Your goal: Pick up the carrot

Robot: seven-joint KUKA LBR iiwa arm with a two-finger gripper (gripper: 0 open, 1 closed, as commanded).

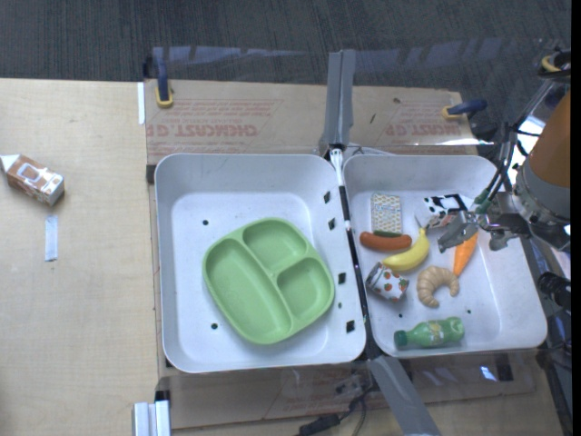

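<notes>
The carrot [465, 254] lies in the right bin [508, 330], its long way running up and down. My tool [458, 229] is right over its top end; I cannot tell its state.

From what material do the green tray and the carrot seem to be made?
Green tray: probably moulded plastic, matte; uniform pale green, smooth rounded compartments.
Carrot: looks like toy plastic; even orange, smooth surface, though too small to be sure.
</notes>
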